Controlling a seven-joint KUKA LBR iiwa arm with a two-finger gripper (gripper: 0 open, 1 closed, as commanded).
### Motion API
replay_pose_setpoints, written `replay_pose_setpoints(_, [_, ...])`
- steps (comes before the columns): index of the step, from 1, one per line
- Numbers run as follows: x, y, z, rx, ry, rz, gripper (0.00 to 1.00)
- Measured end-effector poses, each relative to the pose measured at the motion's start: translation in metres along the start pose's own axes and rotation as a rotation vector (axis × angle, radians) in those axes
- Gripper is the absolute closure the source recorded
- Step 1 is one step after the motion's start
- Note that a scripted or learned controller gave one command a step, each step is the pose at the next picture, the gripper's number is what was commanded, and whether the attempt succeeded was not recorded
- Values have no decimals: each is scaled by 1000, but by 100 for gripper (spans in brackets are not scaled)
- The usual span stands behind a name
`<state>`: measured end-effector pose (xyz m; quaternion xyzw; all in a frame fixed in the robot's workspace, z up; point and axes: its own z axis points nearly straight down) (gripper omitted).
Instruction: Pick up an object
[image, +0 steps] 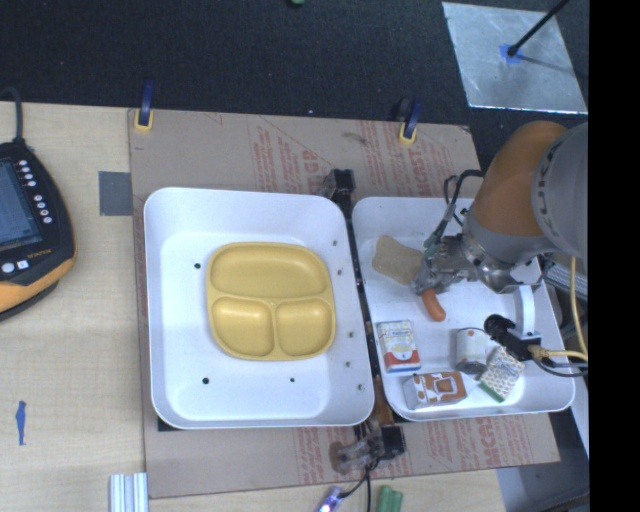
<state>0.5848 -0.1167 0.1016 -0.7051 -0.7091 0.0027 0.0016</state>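
Note:
My gripper (433, 276) hangs low in the right bin (375, 215), near its middle. Its tip is just above the upper end of a small orange sausage-shaped piece (433, 306) lying on the bin floor; I cannot tell if they touch. A tan, flat wedge (395, 259) lies just left of the gripper. Toward the bin's front are a small white box with a blue and red label (397, 345), a brown and orange packet (440, 388), a short grey can (467, 348) and a green patterned packet (501, 377).
The left bin (175, 400) holds a yellow divided plate (270, 300). The grey and orange arm (520, 190) covers the right bin's far right part. A teach pendant (25, 225) lies at the bench's left edge. Cables (555, 350) trail by the right bin's right rim.

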Motion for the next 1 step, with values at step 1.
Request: replay_pose_setpoints(1, [85,45,-91,-5,3,1,100])
